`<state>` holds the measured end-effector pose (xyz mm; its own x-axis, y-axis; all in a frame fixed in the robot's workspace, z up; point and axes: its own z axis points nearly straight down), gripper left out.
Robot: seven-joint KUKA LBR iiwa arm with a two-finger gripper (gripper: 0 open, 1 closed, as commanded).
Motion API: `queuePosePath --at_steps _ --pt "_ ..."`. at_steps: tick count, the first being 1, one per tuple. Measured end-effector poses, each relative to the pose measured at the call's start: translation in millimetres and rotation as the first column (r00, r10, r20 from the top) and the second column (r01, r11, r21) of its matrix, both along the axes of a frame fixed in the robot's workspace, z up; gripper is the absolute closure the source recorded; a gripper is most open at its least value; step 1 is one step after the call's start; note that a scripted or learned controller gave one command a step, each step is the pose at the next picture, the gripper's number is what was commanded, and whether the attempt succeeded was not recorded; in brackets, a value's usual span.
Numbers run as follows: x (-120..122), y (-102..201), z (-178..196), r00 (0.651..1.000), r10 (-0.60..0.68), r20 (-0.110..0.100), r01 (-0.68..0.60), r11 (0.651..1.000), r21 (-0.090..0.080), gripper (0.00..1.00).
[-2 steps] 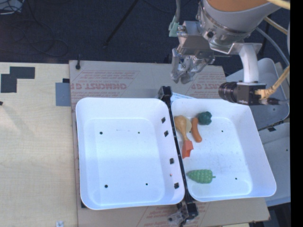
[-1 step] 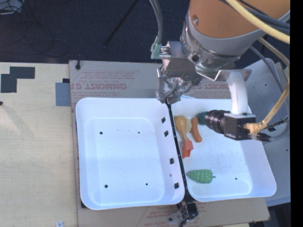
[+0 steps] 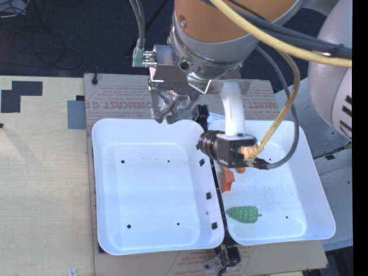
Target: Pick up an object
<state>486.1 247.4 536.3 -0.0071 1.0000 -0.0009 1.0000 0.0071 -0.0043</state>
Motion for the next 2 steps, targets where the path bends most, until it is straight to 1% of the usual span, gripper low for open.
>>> queuePosePath --at_steps 1,2 --pt "-0.2 -1.9 10.2 1.0 0.001 -0.003 -0.001 1.0 -0.003 1.0" --pt "-12.9 -3.8 -155.0 1.0 -0.006 -0.016 0.006 1.0 -0.01 1.0"
